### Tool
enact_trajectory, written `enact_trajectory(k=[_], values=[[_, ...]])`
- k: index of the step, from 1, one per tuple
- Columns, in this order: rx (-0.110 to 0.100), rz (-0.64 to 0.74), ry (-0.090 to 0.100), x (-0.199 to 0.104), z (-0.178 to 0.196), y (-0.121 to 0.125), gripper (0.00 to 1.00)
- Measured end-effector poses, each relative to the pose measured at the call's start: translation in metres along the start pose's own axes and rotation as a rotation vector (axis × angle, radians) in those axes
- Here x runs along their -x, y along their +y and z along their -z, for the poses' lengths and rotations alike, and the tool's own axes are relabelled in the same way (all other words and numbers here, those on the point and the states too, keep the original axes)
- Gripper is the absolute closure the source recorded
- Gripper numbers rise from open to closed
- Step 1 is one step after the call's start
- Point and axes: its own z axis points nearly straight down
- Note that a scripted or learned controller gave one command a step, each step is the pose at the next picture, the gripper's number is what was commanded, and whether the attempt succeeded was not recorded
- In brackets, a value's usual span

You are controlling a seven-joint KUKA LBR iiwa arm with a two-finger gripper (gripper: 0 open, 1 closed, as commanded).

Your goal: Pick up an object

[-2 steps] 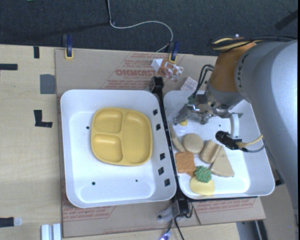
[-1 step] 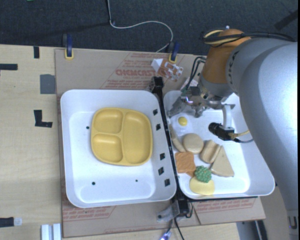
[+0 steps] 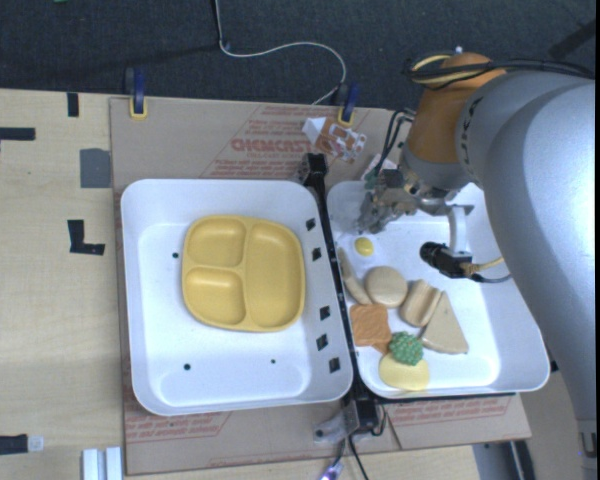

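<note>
Over right bin (image 3: 480, 373), my gripper (image 3: 380, 208) hovers above small yellow piece (image 3: 364, 247); finger spread: cannot tell. Piece looks light, rigid, smooth, maybe slippery. Pinch across middle. Food toys crowd just beside.

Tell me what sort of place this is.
Probably a robot test bench in a lab: a grey arm reaches over two white bins, one holding a yellow divided plate, the other toy food, on clamped cardboard.
</note>
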Motion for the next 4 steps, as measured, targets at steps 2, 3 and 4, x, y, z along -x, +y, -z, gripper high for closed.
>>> enact_trajectory(k=[2, 3, 4], values=[[-0.001, -0.003, 0.0, -0.001, -0.01, -0.022, 0.0], [0.003, -0.001, 0.001, 0.0, 0.001, -0.003, 0.0], [-0.001, -0.003, 0.0, -0.002, -0.01, -0.035, 0.0]])
